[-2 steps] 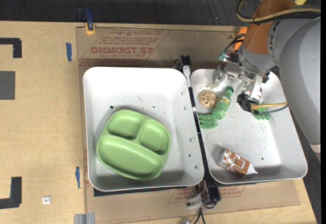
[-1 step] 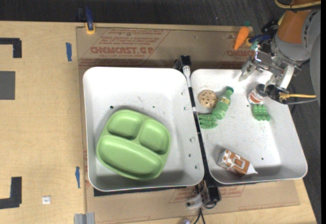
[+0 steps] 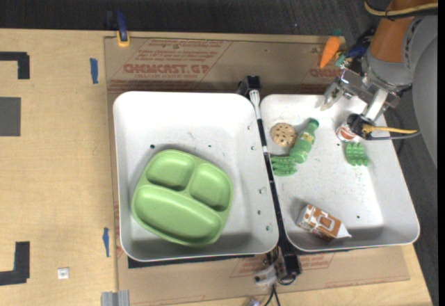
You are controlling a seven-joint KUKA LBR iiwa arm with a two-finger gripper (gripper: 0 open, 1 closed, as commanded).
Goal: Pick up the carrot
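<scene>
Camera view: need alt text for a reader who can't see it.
The carrot lies on the cardboard beyond the right bin, with the gripper just beside it at that bin's far edge. The right bin holds a green bottle, a cookie and a small carton; the left bin holds a green divided tray.

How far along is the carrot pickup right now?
Looks done: the carrot sits high beside the gripper, outside the right bin, over the cardboard. In hand: I can't confirm the grip from this angle. Left: verifying the hold. The bottle and cookie remain inside.
</scene>
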